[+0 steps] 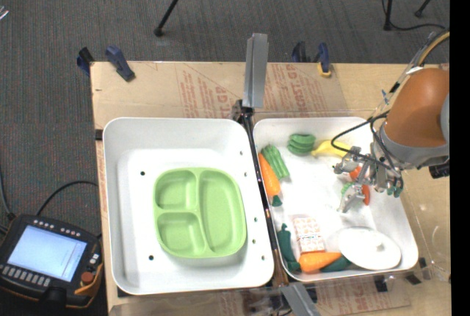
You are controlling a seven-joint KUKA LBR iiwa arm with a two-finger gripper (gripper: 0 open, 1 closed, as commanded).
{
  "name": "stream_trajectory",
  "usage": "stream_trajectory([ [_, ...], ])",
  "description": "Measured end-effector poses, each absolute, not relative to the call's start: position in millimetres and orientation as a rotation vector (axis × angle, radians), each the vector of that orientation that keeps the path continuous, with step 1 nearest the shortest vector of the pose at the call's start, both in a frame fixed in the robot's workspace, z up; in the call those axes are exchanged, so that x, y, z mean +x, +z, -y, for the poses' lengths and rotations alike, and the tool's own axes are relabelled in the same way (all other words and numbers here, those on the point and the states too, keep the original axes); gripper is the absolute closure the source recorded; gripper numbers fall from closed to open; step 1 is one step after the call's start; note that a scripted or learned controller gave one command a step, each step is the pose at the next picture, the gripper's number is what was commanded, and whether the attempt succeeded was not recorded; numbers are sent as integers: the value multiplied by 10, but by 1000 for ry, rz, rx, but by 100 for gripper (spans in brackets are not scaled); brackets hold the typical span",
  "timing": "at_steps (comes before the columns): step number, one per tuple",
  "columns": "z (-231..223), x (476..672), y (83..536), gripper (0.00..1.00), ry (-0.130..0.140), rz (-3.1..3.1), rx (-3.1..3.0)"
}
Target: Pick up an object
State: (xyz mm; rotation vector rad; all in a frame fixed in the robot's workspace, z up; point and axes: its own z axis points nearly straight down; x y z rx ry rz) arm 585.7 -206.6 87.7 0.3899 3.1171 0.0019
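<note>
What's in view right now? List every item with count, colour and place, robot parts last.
bins: 2, white, side by side on the bench
divided plate: 1, light green, left bin
carrots: 2, orange, right bin, one at left wall, one at near edge
green bean pods: 1 bunch, green, right bin, beside the far carrot
ridged round piece: 1, green, right bin, far side
banana: 1, yellow, beside it
small box: 1, white and red, right bin
round plate: 1, white, right bin, near corner
teach pendant: 1, floor, left
arm: 1, orange band
gripper: 1, over right bin
</note>
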Motion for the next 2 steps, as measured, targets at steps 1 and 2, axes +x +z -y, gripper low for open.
stream_trajectory([
  [1,2068,5796,876,0,2,-3123,353],
  [2,2067,5709,875,0,2,-3123,358],
])
